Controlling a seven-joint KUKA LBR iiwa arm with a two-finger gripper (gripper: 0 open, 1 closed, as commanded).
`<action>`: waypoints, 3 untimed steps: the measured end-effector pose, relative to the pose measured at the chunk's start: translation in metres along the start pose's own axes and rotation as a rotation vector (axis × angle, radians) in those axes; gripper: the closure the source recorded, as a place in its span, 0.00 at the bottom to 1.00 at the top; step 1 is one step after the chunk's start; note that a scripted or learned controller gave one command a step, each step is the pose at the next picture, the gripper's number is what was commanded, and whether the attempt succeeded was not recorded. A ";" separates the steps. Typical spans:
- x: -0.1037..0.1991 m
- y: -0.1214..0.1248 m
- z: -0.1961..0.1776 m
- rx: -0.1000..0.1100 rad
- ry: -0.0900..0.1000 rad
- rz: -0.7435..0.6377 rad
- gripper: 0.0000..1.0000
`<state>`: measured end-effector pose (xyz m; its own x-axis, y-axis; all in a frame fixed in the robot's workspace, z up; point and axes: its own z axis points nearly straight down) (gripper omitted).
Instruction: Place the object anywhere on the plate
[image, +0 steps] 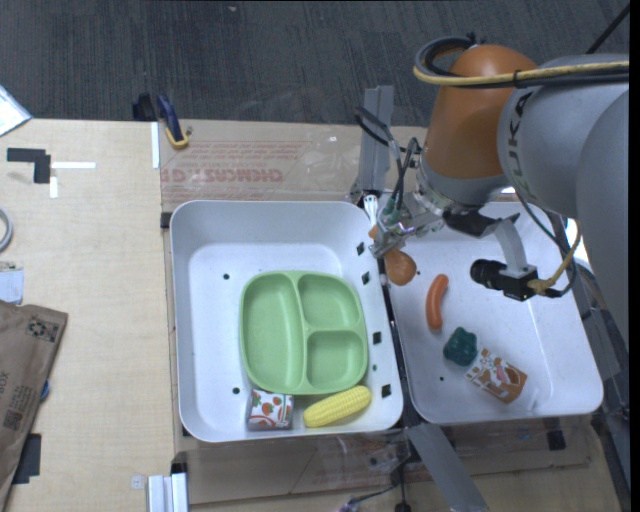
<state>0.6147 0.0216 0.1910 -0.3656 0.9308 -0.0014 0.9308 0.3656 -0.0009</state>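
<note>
We see the gripper (392, 237) pinching a small egg (400, 267): smooth, light, slippery; we keep a gentle side hold.

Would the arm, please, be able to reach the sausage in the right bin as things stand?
Probably yes: the sausage lies flat and uncovered on the right bin's floor, apart from the brown egg-like object and the green toy, with the pincer hovering close by.
</note>
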 end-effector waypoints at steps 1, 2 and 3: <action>0.093 -0.048 0.000 0.002 0.001 -0.128 1.00; 0.106 -0.029 -0.018 0.000 0.000 -0.392 1.00; 0.106 -0.029 -0.018 0.000 0.000 -0.392 0.00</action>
